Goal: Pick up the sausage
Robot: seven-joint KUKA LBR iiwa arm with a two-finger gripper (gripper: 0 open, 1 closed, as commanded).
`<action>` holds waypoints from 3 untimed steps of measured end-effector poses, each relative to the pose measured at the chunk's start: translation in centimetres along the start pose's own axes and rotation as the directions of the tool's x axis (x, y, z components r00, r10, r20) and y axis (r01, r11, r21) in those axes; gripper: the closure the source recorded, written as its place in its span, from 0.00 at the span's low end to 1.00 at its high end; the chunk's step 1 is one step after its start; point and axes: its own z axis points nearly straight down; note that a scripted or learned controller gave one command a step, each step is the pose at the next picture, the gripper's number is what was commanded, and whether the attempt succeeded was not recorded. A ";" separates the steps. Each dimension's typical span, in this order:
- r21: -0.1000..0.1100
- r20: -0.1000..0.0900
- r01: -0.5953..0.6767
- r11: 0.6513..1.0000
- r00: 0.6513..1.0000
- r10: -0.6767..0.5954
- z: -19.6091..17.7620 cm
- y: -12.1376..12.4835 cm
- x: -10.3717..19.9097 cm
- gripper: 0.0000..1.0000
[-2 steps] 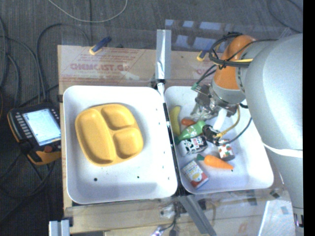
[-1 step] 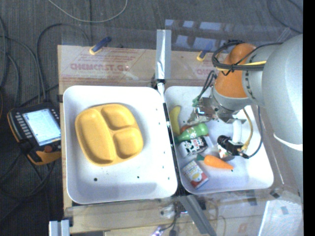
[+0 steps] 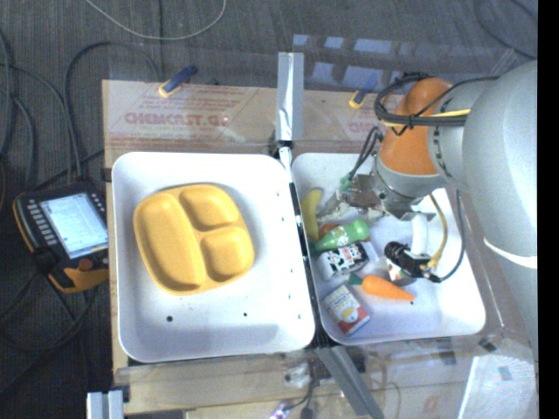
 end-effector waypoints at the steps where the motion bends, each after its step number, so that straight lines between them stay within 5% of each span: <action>1: -0.001 0.000 0.000 1.000 1.000 0.000 -1.0 0.1 0.0 1.00; 2: 0.000 0.000 0.000 1.000 1.000 0.000 -1.0 0.0 0.0 0.00; 3: 0.004 0.000 -0.038 0.999 0.999 0.038 0.0 -0.2 0.1 0.00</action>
